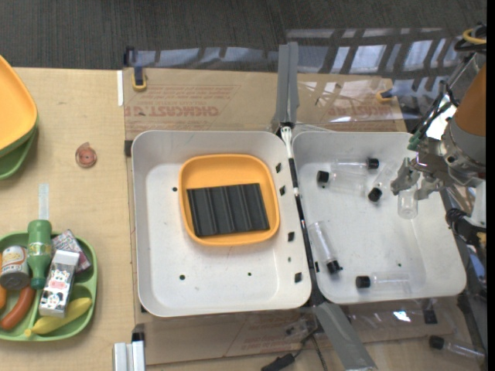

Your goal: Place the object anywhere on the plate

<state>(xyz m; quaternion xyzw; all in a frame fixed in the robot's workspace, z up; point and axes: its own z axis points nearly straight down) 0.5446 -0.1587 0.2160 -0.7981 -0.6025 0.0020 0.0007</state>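
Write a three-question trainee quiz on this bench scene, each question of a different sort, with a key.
1. True or false: the orange plate sits in the left bin.
2. Which bin holds the clear tubes with black caps, such as the one at? A) left bin B) right bin C) both
3. Fill in: the dark ridged slab lies on the ____.

Key
1. True.
2. B. The tubes lie scattered in the right bin, and one clear tube hangs upright just below the gripper over that bin's right side.
3. Plate.
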